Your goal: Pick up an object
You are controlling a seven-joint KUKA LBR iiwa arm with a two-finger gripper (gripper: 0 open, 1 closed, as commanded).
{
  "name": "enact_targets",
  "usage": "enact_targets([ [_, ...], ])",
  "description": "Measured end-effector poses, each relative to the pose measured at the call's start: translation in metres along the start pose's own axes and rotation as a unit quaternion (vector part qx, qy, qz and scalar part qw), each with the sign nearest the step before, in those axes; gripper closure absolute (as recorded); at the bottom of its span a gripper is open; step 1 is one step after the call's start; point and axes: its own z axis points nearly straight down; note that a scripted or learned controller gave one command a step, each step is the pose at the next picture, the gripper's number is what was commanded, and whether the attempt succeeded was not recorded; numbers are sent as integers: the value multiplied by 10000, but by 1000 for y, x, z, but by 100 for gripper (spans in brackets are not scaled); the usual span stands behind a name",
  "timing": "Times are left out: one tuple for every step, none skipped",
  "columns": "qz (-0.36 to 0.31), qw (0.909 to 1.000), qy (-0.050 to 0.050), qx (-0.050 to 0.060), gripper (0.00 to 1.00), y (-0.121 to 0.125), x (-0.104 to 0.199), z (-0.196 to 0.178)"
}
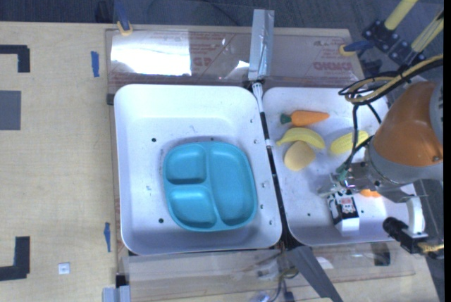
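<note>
My claw [344,212] hangs low over the near part of the right bin [310,219], close to that bin's front rim, and from this slanted look down I cannot tell whether it is released or clenched; its white tip sits just above the bin floor, with a small orange patch beside it that I cannot make out. My grey wrist and the orange band [412,128] above it rise out toward the right side of the bench. Farther back in the same bin lie the things I could take: a pale yellow rounded fruit [298,155] nearest me, touching a banana [304,137] that curves just behind it, and another yellow piece [347,143] to their right, partly hidden by my cables. Beyond those, near the back of the bin, rests a carrot [309,117] with a green stub at its left end. None of these touches my claw; they sit apart from it, toward the bin's far half. In the left bin [141,124] a blue divided plate [209,185] lies flat in the near half, its three compartments facing up. Behind both bins stands a clear plastic panel [183,54] with a strip of grey tape [261,43] at its middle.
</note>
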Motion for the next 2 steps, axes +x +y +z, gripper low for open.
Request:
enact_targets([
  [2029,9792,7,34,100,19,43,-210],
  [2113,9774,-7,58,100,14,8,-221],
])
